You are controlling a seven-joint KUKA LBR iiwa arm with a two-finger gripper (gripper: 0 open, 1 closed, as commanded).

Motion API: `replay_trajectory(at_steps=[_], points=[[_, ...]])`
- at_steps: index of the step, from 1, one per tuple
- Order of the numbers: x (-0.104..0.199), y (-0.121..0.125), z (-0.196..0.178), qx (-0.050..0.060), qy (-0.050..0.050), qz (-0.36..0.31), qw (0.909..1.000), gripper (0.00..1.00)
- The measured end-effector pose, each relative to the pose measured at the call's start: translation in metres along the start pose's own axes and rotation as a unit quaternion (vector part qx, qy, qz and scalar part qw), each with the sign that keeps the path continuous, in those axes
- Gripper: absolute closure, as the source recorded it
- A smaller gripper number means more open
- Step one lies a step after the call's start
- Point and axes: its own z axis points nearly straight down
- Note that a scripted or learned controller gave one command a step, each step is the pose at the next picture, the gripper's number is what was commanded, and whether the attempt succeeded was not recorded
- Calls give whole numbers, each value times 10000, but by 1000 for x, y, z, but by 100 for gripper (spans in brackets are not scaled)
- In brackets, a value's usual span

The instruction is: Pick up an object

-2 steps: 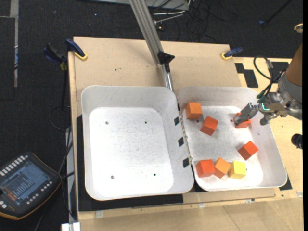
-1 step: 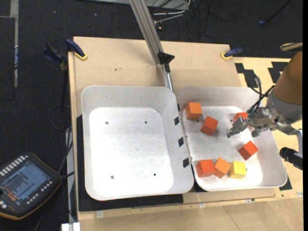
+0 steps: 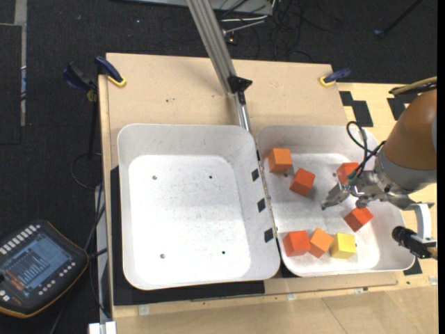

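Note:
The right bin (image 3: 316, 139) holds several wooden blocks. An orange block (image 3: 280, 160) and a red-orange block (image 3: 302, 182) lie toward its back left. Along the front edge sit a red block (image 3: 297, 243), an orange block (image 3: 321, 242) and a yellow block (image 3: 344, 245). Another red block (image 3: 358, 218) lies just below the gripper, and a red-orange block (image 3: 347, 172) is partly hidden behind the wrist. My gripper (image 3: 334, 197) hangs low over the bin's right half, its fingers pointing left, between those two blocks. Nothing shows between the fingers.
The left bin (image 3: 139, 145) lies beside the right one. A metal pole (image 3: 212, 37) slants down to the bins' shared back edge. A teach pendant (image 3: 35, 266) rests on the floor at lower left. Clamps sit at the bench's back corners.

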Motion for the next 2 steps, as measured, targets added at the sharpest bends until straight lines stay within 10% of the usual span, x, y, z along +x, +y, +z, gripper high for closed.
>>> replay_trajectory(at_steps=[1, 2], points=[[1, 0, 37, 14, 12, -6, 10000, 0], [0, 1, 25, 1, 10, -1, 10000, 100]])
